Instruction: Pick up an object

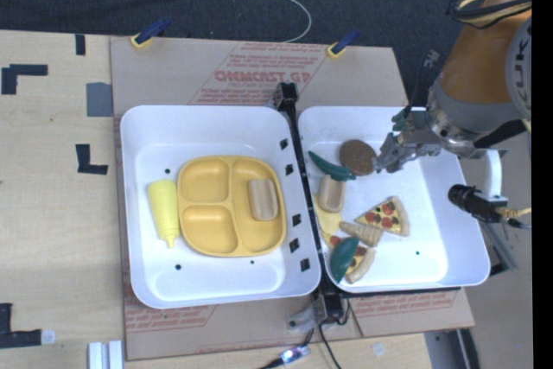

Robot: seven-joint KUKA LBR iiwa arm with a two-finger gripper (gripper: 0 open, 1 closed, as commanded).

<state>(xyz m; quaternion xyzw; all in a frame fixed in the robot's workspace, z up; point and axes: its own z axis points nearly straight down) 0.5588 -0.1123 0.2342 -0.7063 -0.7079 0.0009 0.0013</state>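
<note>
On my far left, in the left shallow white bin (143,186), a yellow plastic squeeze bottle (162,209) lies on its side just beside a yellow divided plastic tray (212,216). A tan rounded block, like a bread roll (263,198), rests in the tray's upper right compartment.

Across the black divider (298,186), the right shallow white bin (441,259) holds a loose cluster of toy food. A dark green curved piece shaped like a pepper (331,166) lies near the divider, touching the top of a beige cylindrical piece (330,194). Below those, a pale yellow curved piece (327,229) runs down the bin's left side, with a teal leaf-shaped piece (344,254) and a tan wedge (359,264) at its lower end. A triangular pizza slice with red and green dots on a yellow top (384,216) lies in the middle of the bin, a tan stick-like piece (360,232) touching its lower left.

The thing nearest my hand is a flat brown round disc, like a cookie or burger patty (356,155), lying on the bin floor in the upper middle, just right of the green pepper.

My gripper (393,158) is down in the bin just beside the disc's right edge. I cannot tell whether my hand is spread or closed, and nothing shows in its grasp. My grey arm with its orange band (484,56) comes in from the right.
</note>
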